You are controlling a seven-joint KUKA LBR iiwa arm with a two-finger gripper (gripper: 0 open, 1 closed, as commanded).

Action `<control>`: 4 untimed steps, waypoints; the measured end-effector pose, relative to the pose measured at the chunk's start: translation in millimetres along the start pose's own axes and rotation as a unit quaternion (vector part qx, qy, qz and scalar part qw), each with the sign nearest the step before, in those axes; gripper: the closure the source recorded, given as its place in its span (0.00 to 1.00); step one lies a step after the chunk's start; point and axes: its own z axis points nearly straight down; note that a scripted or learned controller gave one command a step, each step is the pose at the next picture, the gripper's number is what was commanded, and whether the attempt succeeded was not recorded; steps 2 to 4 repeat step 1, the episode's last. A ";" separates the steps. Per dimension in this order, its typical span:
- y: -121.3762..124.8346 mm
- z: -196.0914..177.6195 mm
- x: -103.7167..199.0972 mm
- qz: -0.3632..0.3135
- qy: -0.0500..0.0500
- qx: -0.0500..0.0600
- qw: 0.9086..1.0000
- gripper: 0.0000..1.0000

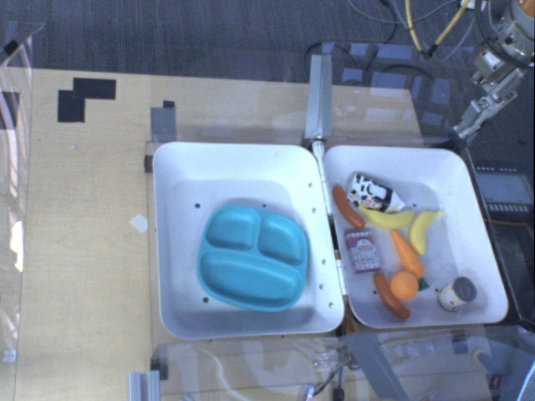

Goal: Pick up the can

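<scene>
open room around the can (pixel 457 293) in the right bin's (pixel 473 192) corner, orange (pixel 404 286) nearest

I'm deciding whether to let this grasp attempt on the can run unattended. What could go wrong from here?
1. The can lies tipped in the right bin's near corner, close against the walls, so the fingers may hit the rim or roll it away.
2. The gripper sits above the bin's far edge; its descent passes the banana and carrot, which it might bump.
</scene>
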 end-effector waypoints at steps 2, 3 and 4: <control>-0.4 11.2 -1.2 -0.070 0.001 0.000 0.998 1.00; -0.4 11.2 -1.2 -0.070 0.001 0.000 0.998 1.00; -0.4 11.2 -1.2 -0.070 0.001 0.000 0.998 1.00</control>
